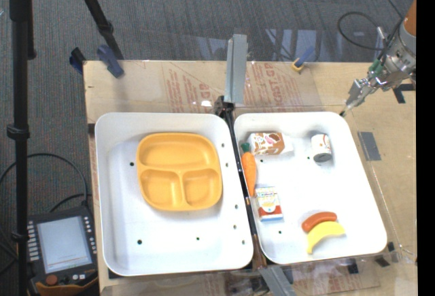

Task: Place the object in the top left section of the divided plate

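Plate in left bin, items in right bin, arm off at the upper right.

We note the yellow divided plate (180, 171) sitting bare in the left bin (115, 233). In the right bin (360, 220) we log a carrot (249, 173) against the left wall, a carton (270, 143), a small box (269, 204), a can (321, 148), a sausage (319, 220) and a banana (323, 236). The gripper (358, 92) hangs above the bench past the right bin's far corner; we cannot tell how far its claw is open, and nothing shows in it.

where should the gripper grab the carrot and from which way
Grip the carrot across its thicker orange upper-middle, coming straight down from above. It lies lengthwise against the right bin's left wall, so the fingers probably should close across its narrow width, one squeezing in beside that wall.
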Available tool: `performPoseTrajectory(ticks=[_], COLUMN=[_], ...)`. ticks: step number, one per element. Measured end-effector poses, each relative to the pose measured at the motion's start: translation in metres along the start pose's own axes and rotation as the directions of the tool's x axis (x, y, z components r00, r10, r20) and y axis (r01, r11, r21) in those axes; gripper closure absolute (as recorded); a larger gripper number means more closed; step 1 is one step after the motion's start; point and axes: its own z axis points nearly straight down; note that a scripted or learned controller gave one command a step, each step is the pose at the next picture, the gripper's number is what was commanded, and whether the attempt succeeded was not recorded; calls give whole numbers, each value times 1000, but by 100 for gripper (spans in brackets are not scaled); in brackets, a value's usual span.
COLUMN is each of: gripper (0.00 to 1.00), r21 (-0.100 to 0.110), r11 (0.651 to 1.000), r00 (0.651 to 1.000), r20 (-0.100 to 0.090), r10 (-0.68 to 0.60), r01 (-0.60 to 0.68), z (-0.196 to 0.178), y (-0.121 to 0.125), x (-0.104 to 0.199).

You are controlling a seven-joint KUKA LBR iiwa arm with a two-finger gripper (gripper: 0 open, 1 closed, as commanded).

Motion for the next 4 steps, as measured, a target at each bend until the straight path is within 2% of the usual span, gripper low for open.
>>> performPoseTrajectory(ticks=[1,2,3,4], gripper=[0,100,100,100], r21=[0,0,2,1], r11=[1000,1000,995,999], r00=[1000,1000,995,999], r20=[0,0,-3,-1], r10=[0,-4,-101,-42], r01=[0,4,101,42], z=[0,-9,65,22], y=[0,2,-63,-55], x=[0,1,2,19])
